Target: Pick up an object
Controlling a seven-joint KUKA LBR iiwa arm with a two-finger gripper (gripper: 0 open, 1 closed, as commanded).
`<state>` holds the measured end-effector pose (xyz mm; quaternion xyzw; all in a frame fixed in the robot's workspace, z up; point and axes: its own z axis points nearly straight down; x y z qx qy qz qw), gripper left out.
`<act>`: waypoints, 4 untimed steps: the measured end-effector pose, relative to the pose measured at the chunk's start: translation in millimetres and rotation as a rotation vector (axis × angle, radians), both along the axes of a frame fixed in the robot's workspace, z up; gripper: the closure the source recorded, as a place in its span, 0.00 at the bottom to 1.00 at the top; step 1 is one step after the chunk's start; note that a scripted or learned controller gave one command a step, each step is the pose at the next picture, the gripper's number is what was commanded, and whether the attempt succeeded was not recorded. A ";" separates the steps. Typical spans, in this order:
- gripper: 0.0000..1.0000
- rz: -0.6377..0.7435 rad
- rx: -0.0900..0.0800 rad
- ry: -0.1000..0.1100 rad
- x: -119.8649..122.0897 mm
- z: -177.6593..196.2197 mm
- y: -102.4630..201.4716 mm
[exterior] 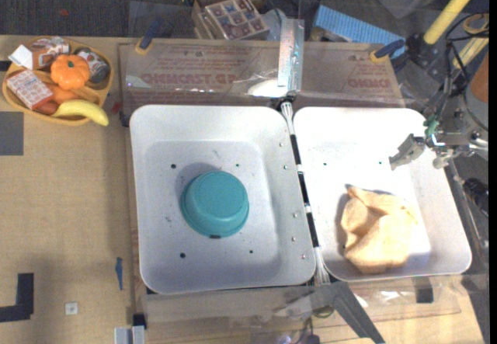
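Gripper (pixel 407 151) is hanging over the right bin's (pixel 342 133) upper right part, holding nothing.

Whether it is spread or pressed together I cannot tell at this size and blur. 2 candidate objects are lying in the 2 bins: a tan cloth (pixel 376 231) is sitting crumpled in the right bin's lower half, near the gripper but apart from it, and a teal bowl (pixel 215 203) is resting upside down in the middle of the left bin (pixel 155 133). Judging by this, the pick is hardly begun: nothing is being grasped or lifted, and the descent, closing and lifting are all remaining.
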<state>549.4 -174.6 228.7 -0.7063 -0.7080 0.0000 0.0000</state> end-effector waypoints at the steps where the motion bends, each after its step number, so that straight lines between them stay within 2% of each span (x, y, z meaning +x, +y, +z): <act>1: 0.00 0.307 -0.004 -0.014 -40.9 -138.4 50.0; 2: 1.00 0.300 -0.010 -0.021 -39.5 -127.0 45.8; 3: 0.00 0.299 -0.010 -0.022 -39.5 -126.9 45.7; 4: 1.00 0.295 -0.011 -0.025 -39.2 -117.2 43.6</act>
